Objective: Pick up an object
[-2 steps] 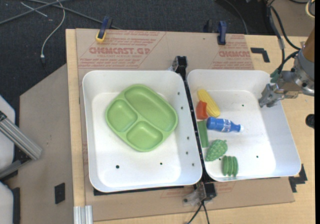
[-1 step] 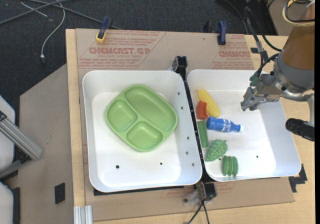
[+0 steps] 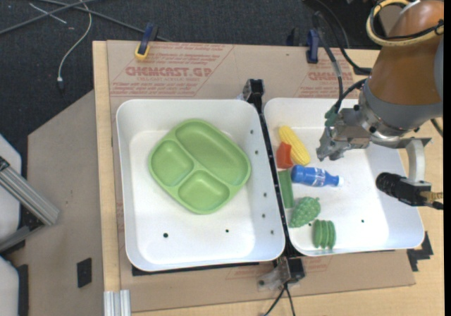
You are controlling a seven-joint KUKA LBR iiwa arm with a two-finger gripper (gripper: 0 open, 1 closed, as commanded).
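Objects lie clustered along the left side of the right bin point(image 3: 394, 226): a yellow corn cob point(image 3: 293, 143), an orange piece point(image 3: 283, 156), a blue bottle point(image 3: 314, 177) on its side, a green stick point(image 3: 285, 189), a green broccoli-like toy point(image 3: 305, 211) and a green ridged piece point(image 3: 323, 233). The gripper point(image 3: 330, 149) hangs just right of the corn, above the bottle; whether its jaws are open or closed cannot be told. The left bin point(image 3: 141, 216) holds a green divided plate point(image 3: 199, 165).

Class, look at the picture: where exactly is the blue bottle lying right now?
The blue bottle lies on its side in the right bin, near its left wall, below the yellow corn and above the green broccoli.
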